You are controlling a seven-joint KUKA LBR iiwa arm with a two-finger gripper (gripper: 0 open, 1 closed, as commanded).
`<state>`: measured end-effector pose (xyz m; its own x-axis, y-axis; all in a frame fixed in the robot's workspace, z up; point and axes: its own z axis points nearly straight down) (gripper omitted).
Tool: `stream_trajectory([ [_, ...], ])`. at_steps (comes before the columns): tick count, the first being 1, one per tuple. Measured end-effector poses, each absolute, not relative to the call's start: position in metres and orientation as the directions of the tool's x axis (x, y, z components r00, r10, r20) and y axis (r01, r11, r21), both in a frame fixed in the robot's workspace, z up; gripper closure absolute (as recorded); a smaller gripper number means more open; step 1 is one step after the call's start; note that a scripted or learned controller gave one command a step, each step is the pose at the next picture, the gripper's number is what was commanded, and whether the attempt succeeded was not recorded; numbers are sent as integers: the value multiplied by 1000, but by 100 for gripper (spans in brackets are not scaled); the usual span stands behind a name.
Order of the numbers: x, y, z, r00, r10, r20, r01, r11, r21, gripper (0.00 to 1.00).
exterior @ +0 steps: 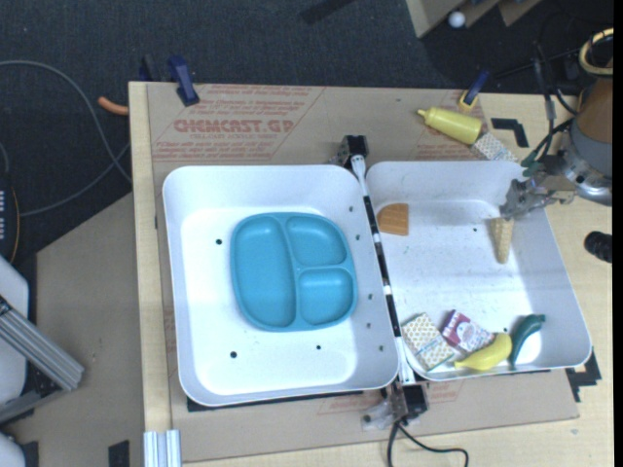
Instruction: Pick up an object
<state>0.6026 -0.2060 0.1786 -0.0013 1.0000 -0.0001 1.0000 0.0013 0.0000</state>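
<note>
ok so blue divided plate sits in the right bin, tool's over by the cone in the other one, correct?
Not quite. The blue divided plate sits in the left bin, not the right one. The camera view shows it there, lying alone near the bin's middle. The rest holds: the tool is over by the cone in the other bin, the right bin.

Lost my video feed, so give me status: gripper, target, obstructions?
Gripper over right bin, far side. Directly above cone, nothing visibly held. Banana and packets sit clear, near corner.
</note>
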Motion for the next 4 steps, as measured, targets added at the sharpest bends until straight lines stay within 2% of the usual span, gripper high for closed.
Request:
stream_trajectory([
  [1, 595, -224, 145, 1, 1000, 0, 1000, -1, -2, 100],
  [2, 584, -207, 197, -1, 1000, -2, 1000, 1, 3, 100],
  [3, 590, -214, 172, 0, 1000, 0, 1000, 0, -1, 100],
  [4, 599, -224, 183, 0, 1000, -2, 1000, 0, 3, 100],
])
